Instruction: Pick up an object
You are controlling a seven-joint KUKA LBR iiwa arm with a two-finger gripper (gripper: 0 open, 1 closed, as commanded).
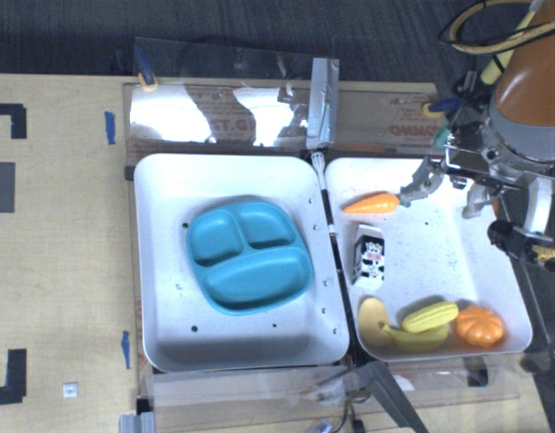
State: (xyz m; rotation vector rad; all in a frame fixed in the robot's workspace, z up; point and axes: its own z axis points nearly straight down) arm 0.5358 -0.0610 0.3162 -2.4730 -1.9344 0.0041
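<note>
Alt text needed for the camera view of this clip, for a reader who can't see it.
A grey robot arm's hand hovers at the far edge of the right bin, near a carrot. That bin also holds a small cow figure, a corn cob, a banana and an orange pumpkin; the left bin holds a blue divided plate.

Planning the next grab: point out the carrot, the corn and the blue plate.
carrot (pixel 371 204), camera view, middle of its body
corn (pixel 430 315), camera view, middle of the cob
blue plate (pixel 256 281), camera view, large compartment
</note>
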